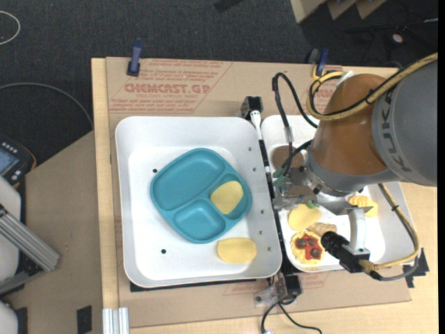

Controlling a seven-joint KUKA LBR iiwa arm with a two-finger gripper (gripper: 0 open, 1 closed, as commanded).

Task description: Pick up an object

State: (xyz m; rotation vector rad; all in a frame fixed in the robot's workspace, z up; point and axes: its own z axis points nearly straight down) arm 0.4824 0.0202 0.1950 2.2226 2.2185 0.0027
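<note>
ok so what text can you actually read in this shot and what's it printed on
"CHEMCAST G P" in red, on the brown board under the bins; the smaller red lines above and below it are too blurred to read.
"KU", the visible start of a name in white letters, on the grey arm.

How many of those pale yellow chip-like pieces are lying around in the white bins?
3. One yellow piece sits in the blue tray, one on the left bin floor below the tray, one in the right bin under the arm. The arm may hide more.
</note>
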